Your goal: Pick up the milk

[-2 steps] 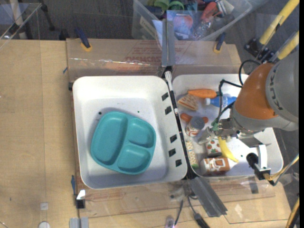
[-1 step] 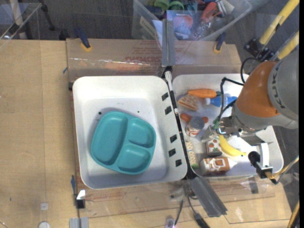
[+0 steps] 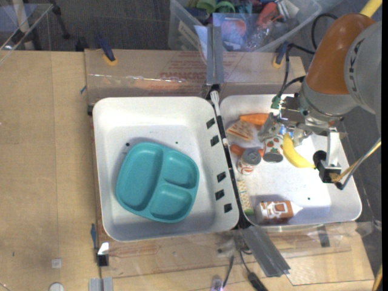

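Note:
The milk [image 3: 276,210] is a small brown-orange carton with a white label. It lies on its side near the front edge of the right bin [image 3: 339,206]. My gripper [image 3: 272,132] hangs over the back middle of that bin, among the small food items. It is well behind the carton and apart from it. I see nothing of the carton near the gripper. The grey arm with its orange band [image 3: 341,53] comes in from the upper right.
Under and beside the gripper lie a carrot [image 3: 255,119], a red-and-white packet [image 3: 240,133], a small can [image 3: 251,157] and a banana [image 3: 294,153]. The left bin [image 3: 115,117] holds a teal divided plate [image 3: 157,181]. A clear tub of toys [image 3: 242,8] stands behind the bins.

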Controlling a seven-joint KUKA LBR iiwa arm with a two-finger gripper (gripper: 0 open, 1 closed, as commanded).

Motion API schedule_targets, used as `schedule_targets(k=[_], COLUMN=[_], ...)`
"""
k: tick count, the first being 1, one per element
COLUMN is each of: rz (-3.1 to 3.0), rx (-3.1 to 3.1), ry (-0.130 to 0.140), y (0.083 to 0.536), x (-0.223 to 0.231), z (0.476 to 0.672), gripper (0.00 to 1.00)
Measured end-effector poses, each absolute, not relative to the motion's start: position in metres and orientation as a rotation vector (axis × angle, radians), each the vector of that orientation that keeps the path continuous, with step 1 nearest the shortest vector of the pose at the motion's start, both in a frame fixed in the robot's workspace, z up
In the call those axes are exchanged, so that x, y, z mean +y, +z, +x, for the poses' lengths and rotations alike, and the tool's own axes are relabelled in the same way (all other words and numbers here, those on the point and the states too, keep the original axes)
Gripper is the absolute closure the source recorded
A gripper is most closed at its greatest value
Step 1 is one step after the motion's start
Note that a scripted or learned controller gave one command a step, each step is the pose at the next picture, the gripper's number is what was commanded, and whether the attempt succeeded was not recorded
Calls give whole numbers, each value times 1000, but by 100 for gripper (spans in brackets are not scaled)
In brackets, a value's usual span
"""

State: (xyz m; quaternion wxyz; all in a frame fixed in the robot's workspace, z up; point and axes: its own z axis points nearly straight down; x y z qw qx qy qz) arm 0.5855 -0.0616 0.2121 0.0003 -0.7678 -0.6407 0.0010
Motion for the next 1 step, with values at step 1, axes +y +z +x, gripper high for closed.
schedule_targets(k=[1], rz=[-1861], rx=[-2529], ry=[2], y=[230], x=[-47], z=[584], gripper=[100])
